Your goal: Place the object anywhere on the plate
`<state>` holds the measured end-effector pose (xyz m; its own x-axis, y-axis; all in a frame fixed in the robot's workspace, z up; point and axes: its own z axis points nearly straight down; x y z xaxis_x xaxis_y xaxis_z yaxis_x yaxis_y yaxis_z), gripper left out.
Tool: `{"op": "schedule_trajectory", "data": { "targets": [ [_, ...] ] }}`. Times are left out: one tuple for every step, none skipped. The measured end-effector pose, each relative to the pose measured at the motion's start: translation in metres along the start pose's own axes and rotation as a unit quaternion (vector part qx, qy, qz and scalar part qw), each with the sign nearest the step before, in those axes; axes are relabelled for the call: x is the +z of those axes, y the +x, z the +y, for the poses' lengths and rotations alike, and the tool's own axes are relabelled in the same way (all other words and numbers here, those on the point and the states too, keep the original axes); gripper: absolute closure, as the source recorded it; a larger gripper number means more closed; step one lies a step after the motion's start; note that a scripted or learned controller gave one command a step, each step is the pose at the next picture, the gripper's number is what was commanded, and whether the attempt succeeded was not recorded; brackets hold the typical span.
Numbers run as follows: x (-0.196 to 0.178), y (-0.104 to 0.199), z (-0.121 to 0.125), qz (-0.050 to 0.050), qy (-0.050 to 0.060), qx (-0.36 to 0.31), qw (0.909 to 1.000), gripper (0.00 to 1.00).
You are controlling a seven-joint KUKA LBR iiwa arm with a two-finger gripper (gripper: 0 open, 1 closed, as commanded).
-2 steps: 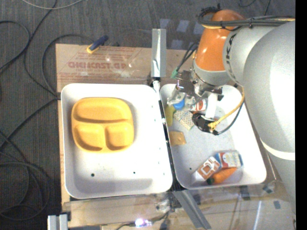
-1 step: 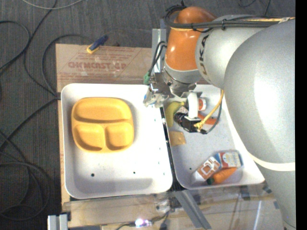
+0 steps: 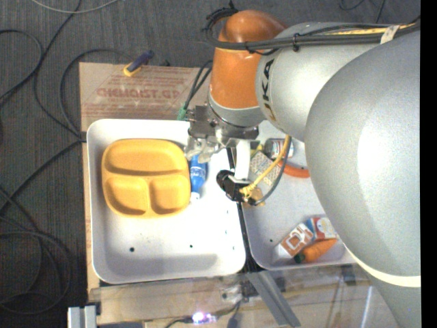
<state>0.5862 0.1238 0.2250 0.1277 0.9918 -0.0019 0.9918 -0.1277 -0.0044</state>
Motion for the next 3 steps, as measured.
{"op": "schedule_trajectory", "data": {
  "targets": [
    [0.018,0.062,-0.023,-0.001,0.0,-0.1,0.995,1.0],
    [-0.012,0.047,-0.003,0.0,0.0,-0.128,0.9918,1.0],
    [0.019,0.106,-0.01,-0.001,-0.001,-0.165,0.9863,1.0]
  ]
}}
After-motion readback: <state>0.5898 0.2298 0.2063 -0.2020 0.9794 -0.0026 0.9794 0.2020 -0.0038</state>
